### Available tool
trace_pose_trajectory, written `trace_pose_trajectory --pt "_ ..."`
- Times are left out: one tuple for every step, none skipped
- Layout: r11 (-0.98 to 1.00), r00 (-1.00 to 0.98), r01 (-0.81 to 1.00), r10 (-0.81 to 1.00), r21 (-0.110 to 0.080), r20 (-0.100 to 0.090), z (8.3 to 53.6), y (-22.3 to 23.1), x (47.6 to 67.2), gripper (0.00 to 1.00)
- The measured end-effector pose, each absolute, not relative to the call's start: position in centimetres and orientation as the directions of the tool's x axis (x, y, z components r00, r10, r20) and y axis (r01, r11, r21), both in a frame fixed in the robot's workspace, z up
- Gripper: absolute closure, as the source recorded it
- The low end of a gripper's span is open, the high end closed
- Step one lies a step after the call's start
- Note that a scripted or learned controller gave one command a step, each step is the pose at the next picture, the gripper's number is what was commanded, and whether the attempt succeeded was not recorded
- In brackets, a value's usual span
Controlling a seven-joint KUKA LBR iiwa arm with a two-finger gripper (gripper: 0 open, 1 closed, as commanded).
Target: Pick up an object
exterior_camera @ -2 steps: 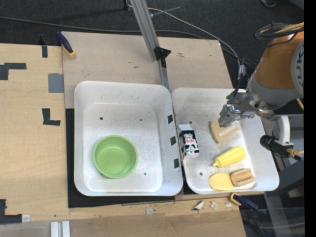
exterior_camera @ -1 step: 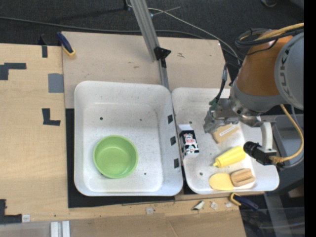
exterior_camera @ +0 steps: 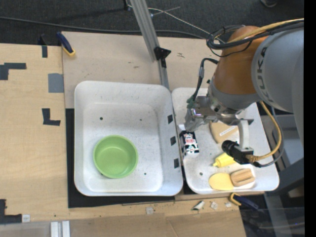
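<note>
The grey arm's two-finger gripper (exterior_camera: 190, 127) hangs over the right white bin (exterior_camera: 197, 179), above a small black-and-white carton (exterior_camera: 189, 144). Whether it is parted or closed, I cannot tell. A round green plastic bowl (exterior_camera: 115, 156) sits in the left white bin (exterior_camera: 118, 95).

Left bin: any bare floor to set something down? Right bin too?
Left bin: one green bowl at front left; the floor behind it and to its right, up to the walls, is bare. Right bin is crowded: cow-print item, yellow pieces, tan block, with the arm overhead.

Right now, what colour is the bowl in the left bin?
Light green bowl, plain, seen clearly in the camera view.
</note>
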State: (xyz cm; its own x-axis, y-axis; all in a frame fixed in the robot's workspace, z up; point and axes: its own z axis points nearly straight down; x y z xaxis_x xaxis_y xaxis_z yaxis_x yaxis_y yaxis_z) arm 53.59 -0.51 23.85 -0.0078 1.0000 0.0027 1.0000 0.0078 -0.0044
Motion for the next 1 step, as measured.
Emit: trace_pose_trajectory --pt "0.007 -0.007 1.000 1.000 -0.007 0.002 24.18 4.52 52.64 1.00"
